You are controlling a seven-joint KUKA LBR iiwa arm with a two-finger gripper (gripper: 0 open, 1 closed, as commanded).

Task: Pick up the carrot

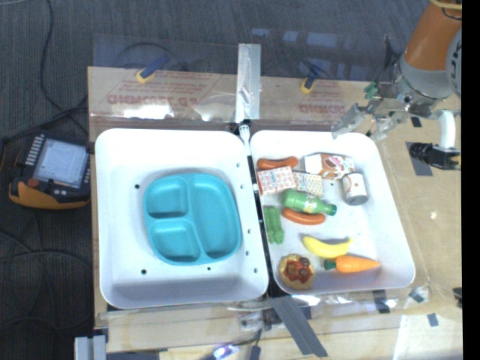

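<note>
Up at the far right corner of the right bin (pixel 390 201), the arm (pixel 433 36) comes in from the right edge, its orange band sloping down to the grey wrist. The gripper (pixel 361 123) hangs just beyond the bin's back rim, its fingers (pixel 346 121) splayed wide, nothing between them. It sits well apart from the carrot (pixel 355 263).

And the carrot lies near the front of the right bin, pointing toward the bin's right wall, its green top toward the middle. Just behind it, touching or nearly so, lies the banana (pixel 326 245). Beside the carrot toward the divider sits a small round pizza (pixel 296 270). Further back in the same bin: a red sausage (pixel 304 217), a green bottle (pixel 308 202) lying on its side just behind it, a silver can (pixel 355 188) near the right wall, and a second sausage (pixel 277 163) at the back. A green pickle (pixel 274 224) hugs the divider wall.

Over in the left bin (pixel 112 201), a teal plate (pixel 193 217) with three compartments rests in the middle, well apart from the arm.
</note>
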